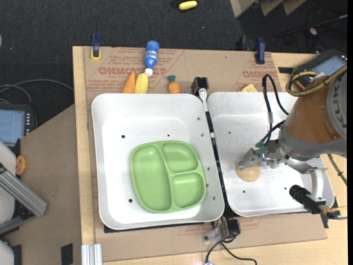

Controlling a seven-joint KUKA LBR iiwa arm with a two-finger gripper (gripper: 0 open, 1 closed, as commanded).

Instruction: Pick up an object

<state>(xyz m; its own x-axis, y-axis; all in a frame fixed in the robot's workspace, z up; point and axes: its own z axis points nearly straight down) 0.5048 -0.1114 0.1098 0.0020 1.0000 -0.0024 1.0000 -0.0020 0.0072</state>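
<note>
Pincer [248, 160] sits low in the right bin [242, 120], directly over a small tan roundish object [249, 173] on the bin floor; the object lies just below and toward the near rim. Finger opening: cannot tell, and no grasp is evident. Left bin [110, 115] carries a green divided plate [168, 175], well apart. Toy corn [142, 83], carrot [174, 86] and bottle [150, 54] lie on the desk [88, 70] behind. Nothing obstructs a short descent.

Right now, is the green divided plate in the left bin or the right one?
Left bin: the green divided plate lies flat inside its walls.
</note>
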